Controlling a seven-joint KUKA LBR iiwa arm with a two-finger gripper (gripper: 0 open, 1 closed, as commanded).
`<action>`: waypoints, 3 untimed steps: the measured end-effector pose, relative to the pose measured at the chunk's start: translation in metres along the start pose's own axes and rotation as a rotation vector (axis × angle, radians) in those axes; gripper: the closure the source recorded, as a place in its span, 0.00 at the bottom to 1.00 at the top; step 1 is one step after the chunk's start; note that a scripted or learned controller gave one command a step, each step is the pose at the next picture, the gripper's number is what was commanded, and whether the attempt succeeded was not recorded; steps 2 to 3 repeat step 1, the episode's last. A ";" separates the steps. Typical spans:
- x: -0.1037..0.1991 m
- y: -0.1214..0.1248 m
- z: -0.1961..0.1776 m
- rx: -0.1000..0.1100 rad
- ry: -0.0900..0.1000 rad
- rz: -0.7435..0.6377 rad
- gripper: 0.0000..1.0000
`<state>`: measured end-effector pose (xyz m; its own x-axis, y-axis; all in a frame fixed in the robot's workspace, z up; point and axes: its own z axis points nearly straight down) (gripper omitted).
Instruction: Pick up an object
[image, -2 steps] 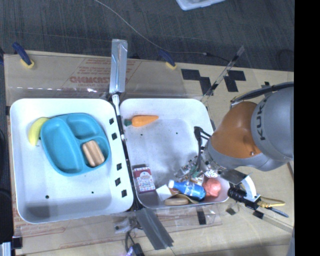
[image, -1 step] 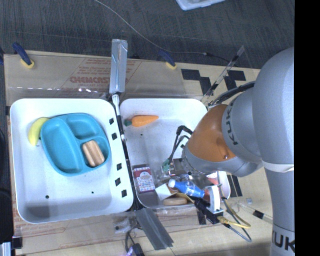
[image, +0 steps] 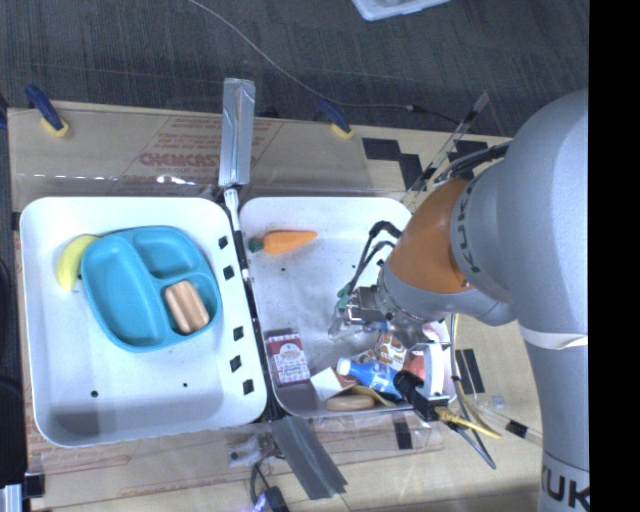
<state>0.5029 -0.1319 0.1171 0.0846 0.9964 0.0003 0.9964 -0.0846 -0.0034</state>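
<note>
Plainly, the pincer (image: 352, 312) hangs low in the right bin (image: 320, 225), whether spread or closed I cannot tell; descend squarely onto one item of the clutter (image: 375, 378) at the tabletop's near edge.

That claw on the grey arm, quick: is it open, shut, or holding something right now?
Gripper: cannot be told; it sits low in the right white bin, by the heap of small packets, and the arm blocks the view.

The arm (image: 520, 230) covers the right bin's (image: 300, 215) right side. The banana (image: 68, 262) is half hidden under the blue tray (image: 130, 290).
</note>
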 end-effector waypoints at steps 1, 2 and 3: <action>0.000 0.000 0.000 0.001 0.000 0.000 0.00; 0.000 0.000 0.000 0.001 0.000 0.000 0.00; 0.000 0.000 0.000 0.001 0.000 0.000 0.00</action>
